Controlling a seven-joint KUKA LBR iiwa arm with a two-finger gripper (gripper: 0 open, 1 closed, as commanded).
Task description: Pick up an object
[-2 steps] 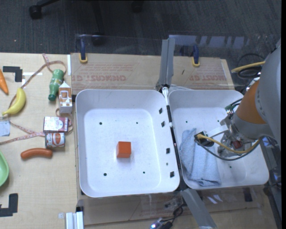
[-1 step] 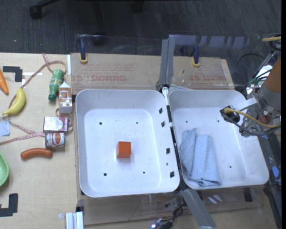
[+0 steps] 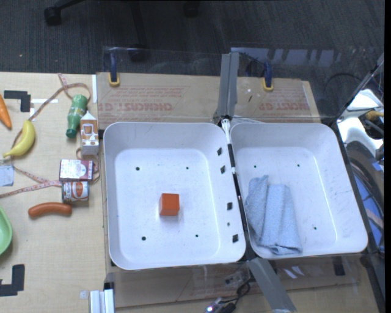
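At the left edge of the frame we saw a green dish cut off, with just a curved sliver showing. Above it, an orange carrot was also clipped by the left edge. A small grey card beside the banana ran out of the frame too. The labels on the small carton, the box and the can on the worktop were too small for us to read. At the top of the frame, dark chair bases were cropped. At the right edge, cables and white gear lay behind a reflective clear panel, and we could not make them out.
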